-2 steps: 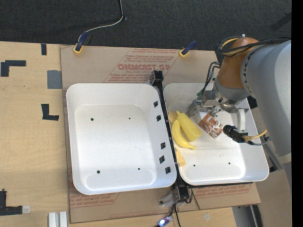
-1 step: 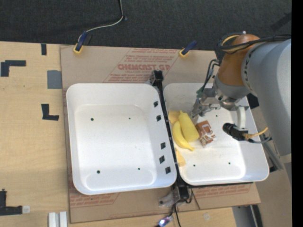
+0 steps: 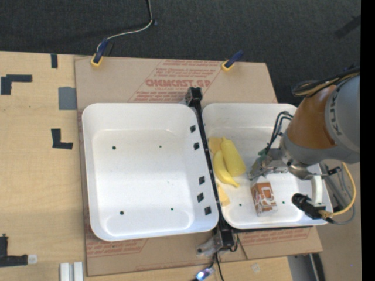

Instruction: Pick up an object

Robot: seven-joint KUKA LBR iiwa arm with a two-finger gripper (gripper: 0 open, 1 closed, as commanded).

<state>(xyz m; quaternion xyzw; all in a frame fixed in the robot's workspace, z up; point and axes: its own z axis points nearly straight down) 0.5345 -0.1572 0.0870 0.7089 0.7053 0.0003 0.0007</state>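
In the right bin lies a bunch of yellow bananas against the left wall. A small brown and white carton rests near the bin's front edge. My gripper hangs low over the right bin, just above the carton and to the right of the bananas. The grey arm with its orange band reaches in from the right. Nothing shows between the fingers.
The left bin sits beside the right one, parted by a black clip rail. Both bins rest on a cardboard sheet held by yellow and blue clamps. A cable trails at the back.
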